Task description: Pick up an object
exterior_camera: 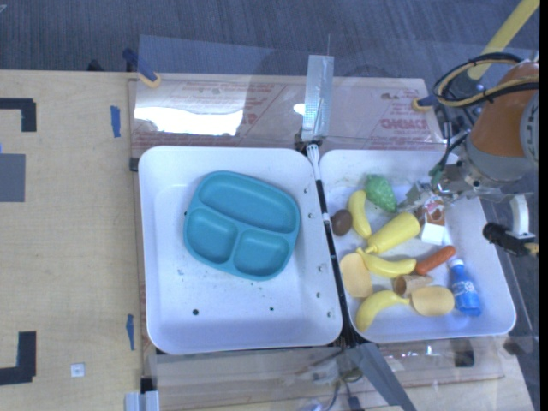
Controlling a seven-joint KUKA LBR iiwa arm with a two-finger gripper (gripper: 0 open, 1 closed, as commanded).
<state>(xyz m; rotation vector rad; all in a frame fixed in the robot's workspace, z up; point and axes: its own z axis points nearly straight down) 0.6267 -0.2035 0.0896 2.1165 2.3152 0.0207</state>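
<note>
The right bin [501,315] holds several toy foods: a green vegetable [381,193], a brown nut-like piece [342,222], a small banana [360,214], a yellow squash [395,231], an orange carrot [437,259], a blue bottle [463,286] and more yellow pieces [382,306] at the front. My gripper [431,197] hangs low over the bin's far right part, just right of the green vegetable and above a small white and red item [434,213]. I see nothing clearly held by it.
The left bin [163,255] holds a blue divided plate [242,224]. A clear plastic panel [257,101] stands behind both bins. The arm's orange band [503,132] and cables [467,71] lie above the right bin's far corner. A wooden bench [60,229] extends to the left.
</note>
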